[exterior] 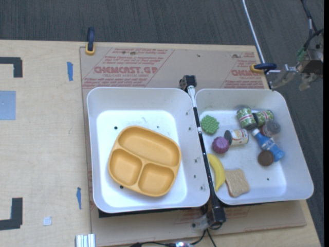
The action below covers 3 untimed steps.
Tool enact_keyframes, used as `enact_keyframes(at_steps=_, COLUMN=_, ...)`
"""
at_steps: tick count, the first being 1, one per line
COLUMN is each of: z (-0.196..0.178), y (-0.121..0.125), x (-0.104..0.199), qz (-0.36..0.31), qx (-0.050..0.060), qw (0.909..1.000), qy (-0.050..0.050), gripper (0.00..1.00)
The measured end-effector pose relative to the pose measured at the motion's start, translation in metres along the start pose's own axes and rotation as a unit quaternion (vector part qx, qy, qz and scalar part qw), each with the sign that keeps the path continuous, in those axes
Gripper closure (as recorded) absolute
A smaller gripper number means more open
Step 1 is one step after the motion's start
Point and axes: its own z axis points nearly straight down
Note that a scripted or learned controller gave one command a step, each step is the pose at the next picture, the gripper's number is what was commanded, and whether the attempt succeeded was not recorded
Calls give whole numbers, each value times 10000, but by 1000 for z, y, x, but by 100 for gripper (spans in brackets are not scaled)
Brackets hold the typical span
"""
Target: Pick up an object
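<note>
The right bin holds several small objects. A green round piece lies at its left, with a purple cup-shaped piece and a small pale bottle just below it. Two green-labelled cans lie near the far wall. A blue bottle and a brown disc sit toward the right. A yellow banana and a tan toast slice lie at the front left.
The left bin holds a yellow three-compartment plate. A black divider clamp sits between the bins. Clamps pin the cardboard sheet. Metal hardware and cables stand at the upper right.
</note>
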Motion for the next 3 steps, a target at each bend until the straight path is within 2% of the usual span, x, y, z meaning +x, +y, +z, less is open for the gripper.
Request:
enact_keyframes(at_steps=1, z=133, y=21, x=-7, qz=-5, qx=16, qw=10000, qy=6, gripper=0)
enact_keyframes(at_steps=2, z=169, y=7, x=21, qz=1, qx=-15, qw=10000, qy=-6, gripper=0)
enact_keyframes(at_steps=3, z=191, y=23, x=63, qz=-6, qx=-5, qw=10000, qy=4, gripper=0)
